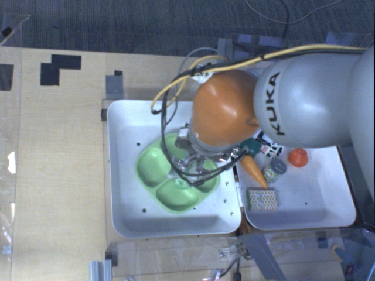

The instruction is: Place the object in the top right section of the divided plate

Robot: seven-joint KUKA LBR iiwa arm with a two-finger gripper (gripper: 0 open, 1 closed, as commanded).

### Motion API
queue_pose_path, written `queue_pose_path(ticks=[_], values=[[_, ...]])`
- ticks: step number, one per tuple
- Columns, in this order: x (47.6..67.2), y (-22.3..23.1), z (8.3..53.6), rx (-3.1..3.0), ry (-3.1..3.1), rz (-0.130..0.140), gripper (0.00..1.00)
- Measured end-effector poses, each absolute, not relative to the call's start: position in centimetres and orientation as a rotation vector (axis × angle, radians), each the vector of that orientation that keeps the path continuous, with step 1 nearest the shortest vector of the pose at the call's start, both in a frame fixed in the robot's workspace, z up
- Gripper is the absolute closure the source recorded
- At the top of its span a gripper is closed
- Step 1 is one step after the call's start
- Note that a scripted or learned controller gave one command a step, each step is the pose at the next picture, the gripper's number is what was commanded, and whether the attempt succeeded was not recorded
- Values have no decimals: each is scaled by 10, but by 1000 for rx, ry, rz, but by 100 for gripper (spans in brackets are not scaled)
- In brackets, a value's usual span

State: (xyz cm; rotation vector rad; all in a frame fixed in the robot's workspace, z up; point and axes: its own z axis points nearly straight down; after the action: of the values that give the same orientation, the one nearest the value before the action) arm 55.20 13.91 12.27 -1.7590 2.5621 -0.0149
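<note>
On the far left, my pale wooden tabletop [58, 174] carries a few black markers near its upper edge. Next comes the left white bin [126, 215], and lying in it is a green divided plate [153, 165] with rounded sections. My tool [192, 164] hangs low over the plate's right part, with dark cables looped around it; my orange wrist band [222, 107] and grey arm [316, 98] cover it from above, so I cannot tell whether it is open, closed, or gripping anything. Just right of the tool, across the wall between the bins, an orange carrot [253, 168] lies at a slant in the right white bin [334, 212]. Near it sit a small grey jar-like thing [274, 170], a speckled square pad [262, 199] below, and a red-orange rounded object [298, 157] farther right.
</note>
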Motion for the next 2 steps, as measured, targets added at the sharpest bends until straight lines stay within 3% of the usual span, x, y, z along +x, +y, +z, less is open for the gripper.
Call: queue_pose_path(ticks=[1,2], values=[[576,147,206,-2332,2088,-4,100],[629,176,123,-2417,1982,-11,100]])
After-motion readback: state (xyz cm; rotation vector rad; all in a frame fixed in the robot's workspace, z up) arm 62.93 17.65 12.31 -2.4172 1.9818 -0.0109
